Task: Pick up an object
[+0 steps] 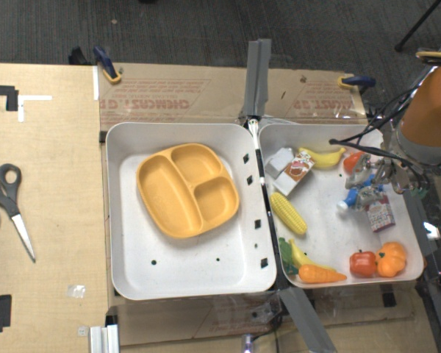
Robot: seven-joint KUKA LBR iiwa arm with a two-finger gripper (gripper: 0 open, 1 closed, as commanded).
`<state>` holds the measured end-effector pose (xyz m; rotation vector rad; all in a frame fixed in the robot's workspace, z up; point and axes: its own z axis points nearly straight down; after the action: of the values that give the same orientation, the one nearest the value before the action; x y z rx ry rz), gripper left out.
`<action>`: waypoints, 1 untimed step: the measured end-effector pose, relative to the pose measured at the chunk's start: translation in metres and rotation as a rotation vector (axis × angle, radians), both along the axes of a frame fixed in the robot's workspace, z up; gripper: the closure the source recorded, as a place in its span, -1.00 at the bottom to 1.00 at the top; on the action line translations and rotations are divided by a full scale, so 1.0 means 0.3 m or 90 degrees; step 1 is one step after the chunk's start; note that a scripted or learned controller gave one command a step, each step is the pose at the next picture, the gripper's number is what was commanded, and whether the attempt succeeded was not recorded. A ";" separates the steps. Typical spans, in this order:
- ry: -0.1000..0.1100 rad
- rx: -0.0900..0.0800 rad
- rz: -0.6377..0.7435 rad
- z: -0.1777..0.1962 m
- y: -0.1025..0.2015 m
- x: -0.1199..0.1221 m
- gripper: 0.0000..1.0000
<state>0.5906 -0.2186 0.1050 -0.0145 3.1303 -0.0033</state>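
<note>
Camera view: a small blue bottle [353, 195] lies in the right bin [331, 223], near its right wall, directly under the tool [373, 176], beside a small dark packet [381, 217]. Whether the tool is open or grips anything, I cannot tell. Corn [288, 213] lies well toward the bin's left wall.

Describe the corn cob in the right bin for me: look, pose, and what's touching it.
The corn cob is a yellow toy ear, plastic by its look, with rows of kernels along its length. It lies flat on the floor of the right bin, near that bin's left wall, slanting from upper left to lower right. Its upper end sits just below a small white and red carton, close enough that contact cannot be judged. The tool is well to its right, apart from it.
</note>
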 end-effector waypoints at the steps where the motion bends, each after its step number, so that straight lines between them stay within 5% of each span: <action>1: 0.000 0.000 0.000 0.000 0.001 0.000 -1.00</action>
<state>0.5907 -0.2183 0.1051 -0.0146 3.1301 -0.0029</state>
